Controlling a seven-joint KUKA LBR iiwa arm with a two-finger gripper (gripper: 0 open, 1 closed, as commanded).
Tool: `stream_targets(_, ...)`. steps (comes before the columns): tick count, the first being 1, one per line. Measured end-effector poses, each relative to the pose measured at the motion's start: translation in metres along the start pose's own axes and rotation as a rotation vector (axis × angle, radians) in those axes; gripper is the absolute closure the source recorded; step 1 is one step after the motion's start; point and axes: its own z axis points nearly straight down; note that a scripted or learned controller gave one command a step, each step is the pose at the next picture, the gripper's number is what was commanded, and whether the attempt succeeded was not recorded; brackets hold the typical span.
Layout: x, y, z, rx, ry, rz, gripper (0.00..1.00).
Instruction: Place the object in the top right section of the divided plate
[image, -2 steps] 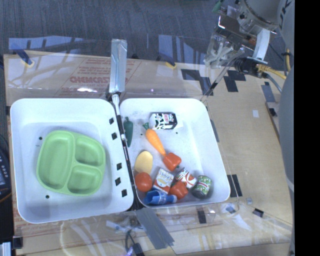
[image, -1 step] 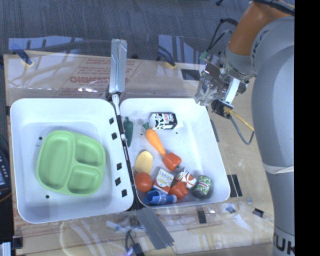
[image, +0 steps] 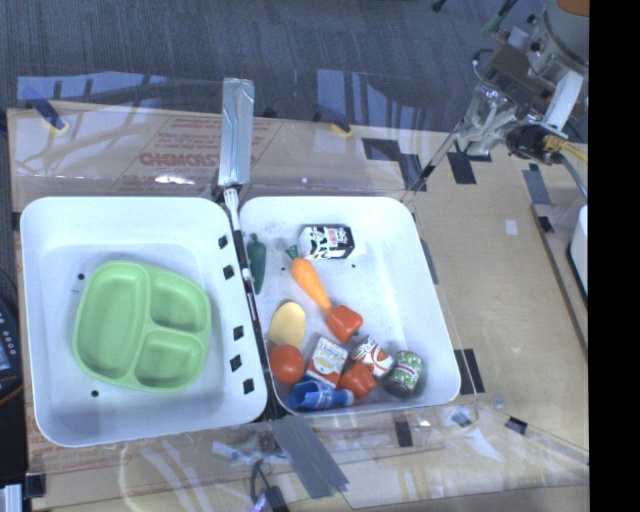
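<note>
Nearest to the camera, at the front edge of the right bin (image: 432, 330), a cluster of toy food lay packed together: a blue object (image: 318, 397), a red tomato (image: 285, 364), a small printed carton (image: 328, 358), a red-and-white can (image: 372, 357) and a dark can with a green label (image: 405, 372). Just behind them were a yellow lemon-like piece (image: 288, 323) and a red pepper (image: 345, 322). The pepper touched the lower end of the carrot (image: 311, 284).

The task did not name the object, so any of these could be the one; I judged the carrot the easiest. Its long axis ran on a diagonal, from the upper left to the lower right of the bin. A cow-patterned carton (image: 328, 241) stood behind it, near the far wall, and a dark green vegetable (image: 257, 262) lay at the left wall.

In the left bin (image: 40, 300) sat the green divided plate (image: 141, 325). Its top right section (image: 178, 303) had nothing in it.

Farthest away, at the upper right and outside both bins, hung the gripper (image: 487, 128). I could not tell how its jaws stood. All the objects lay down and to the left of it in the view, well apart, and the plate lay further left still.
</note>
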Motion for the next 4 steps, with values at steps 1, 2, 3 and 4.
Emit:
stream_targets(1,0.003,-0.001,-0.008,0.005,-0.003,-0.012,1.00)
stream_targets(2,0.003,-0.001,-0.007,0.006,-0.003,-0.012,0.00)
stream_targets(3,-0.032,-0.141,0.128,0.010,-0.005,-0.038,0.00)
stream_targets(4,0.015,-0.118,0.142,0.004,-0.002,-0.558,0.00)
